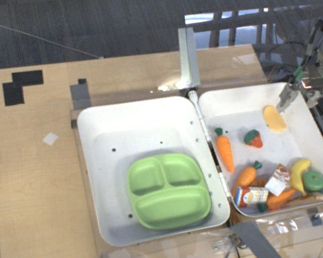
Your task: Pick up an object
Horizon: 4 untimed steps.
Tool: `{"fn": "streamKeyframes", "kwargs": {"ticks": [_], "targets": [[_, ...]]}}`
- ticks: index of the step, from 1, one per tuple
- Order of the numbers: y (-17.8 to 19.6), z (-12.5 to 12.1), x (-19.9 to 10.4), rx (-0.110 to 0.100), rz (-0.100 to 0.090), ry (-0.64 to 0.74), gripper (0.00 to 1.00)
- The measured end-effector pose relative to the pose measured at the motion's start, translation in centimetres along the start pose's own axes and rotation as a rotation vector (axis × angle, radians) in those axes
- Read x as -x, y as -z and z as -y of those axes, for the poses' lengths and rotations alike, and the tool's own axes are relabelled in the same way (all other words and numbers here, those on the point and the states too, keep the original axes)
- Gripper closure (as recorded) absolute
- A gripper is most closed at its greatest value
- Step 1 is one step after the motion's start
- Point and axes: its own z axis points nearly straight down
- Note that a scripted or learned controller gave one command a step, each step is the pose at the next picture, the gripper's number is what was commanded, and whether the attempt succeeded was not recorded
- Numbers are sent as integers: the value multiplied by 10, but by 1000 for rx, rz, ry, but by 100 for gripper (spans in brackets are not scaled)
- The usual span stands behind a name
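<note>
Chip [274, 118], pale yellow, lies near the right bin's [230, 99] far edge. I've got the gripper [283, 103] just above it, empty; grip state I cannot tell. I'd descend next.

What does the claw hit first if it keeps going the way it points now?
Most likely the pale yellow-orange piece in the right bin. The claw slants down and leftward, its tip just above that piece's upper edge. Height over the bin can't be judged from this one slanted view, so it might graze past onto the bin floor.
</note>
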Motion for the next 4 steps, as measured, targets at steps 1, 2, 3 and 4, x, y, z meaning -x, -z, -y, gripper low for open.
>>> {"fn": "streamKeyframes", "kwargs": {"ticks": [1, 2, 3, 4], "targets": [[-126, -15, -5, 3, 1, -205, 0], [-110, -35, -2, 3, 1, 7, 0], [-135, -42, -7, 5, 2, 2, 0], [-120, -46, -9, 15, 3, 8, 100]]}}
